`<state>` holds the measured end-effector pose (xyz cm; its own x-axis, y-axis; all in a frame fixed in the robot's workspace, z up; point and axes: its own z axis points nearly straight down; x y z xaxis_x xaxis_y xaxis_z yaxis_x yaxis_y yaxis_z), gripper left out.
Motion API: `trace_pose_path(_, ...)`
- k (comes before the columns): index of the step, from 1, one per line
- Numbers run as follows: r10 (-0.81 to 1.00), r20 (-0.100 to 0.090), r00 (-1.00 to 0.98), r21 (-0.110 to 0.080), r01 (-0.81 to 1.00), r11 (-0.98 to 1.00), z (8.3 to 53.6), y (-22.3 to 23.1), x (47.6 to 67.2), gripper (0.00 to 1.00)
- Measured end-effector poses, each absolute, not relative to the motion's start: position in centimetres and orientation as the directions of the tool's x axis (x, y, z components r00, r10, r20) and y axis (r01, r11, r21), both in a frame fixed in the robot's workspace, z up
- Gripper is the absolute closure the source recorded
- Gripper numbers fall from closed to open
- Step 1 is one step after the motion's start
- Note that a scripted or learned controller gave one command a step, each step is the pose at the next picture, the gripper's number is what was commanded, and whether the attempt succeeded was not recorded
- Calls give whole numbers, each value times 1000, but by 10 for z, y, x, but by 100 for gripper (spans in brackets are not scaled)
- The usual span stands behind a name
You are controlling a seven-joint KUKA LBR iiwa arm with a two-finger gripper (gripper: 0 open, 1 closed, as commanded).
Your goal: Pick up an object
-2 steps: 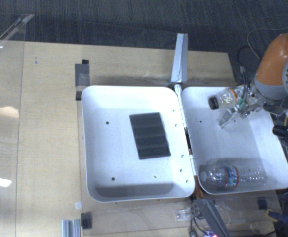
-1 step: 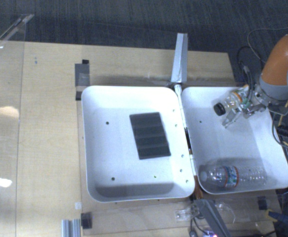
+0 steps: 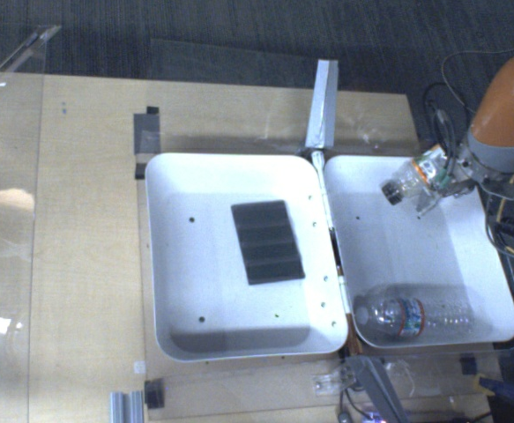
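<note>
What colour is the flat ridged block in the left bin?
Black, or very dark grey. The block shows plainly in the camera view, against the white left bin.

A small clear plastic bottle (image 3: 406, 181) with an orange band near its neck is in the upper right of the frame, over the right bin (image 3: 468, 254), tilted with its base toward the left. A larger clear bottle (image 3: 413, 315) (it has a coloured label around the middle) lies on its side at the lower edge of the same bin. A black ribbed rectangular pad (image 3: 268, 241) lies flat in the centre of the left bin (image 3: 177, 263), slightly rotated.
</note>
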<state>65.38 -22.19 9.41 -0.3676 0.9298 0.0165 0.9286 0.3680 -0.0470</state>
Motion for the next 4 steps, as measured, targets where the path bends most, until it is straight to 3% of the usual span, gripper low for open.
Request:
trace_pose_path(1,805,-8,-593,9,805,593,194,-151,670,100)
trace_pose_path(2,806,-8,-592,9,806,592,194,-151,670,0)
trace_pose_path(3,819,-12,-573,12,819,574,145,-139,672,0)
trace_pose_path(4,790,-20,-613,11,790,613,141,-136,673,0)
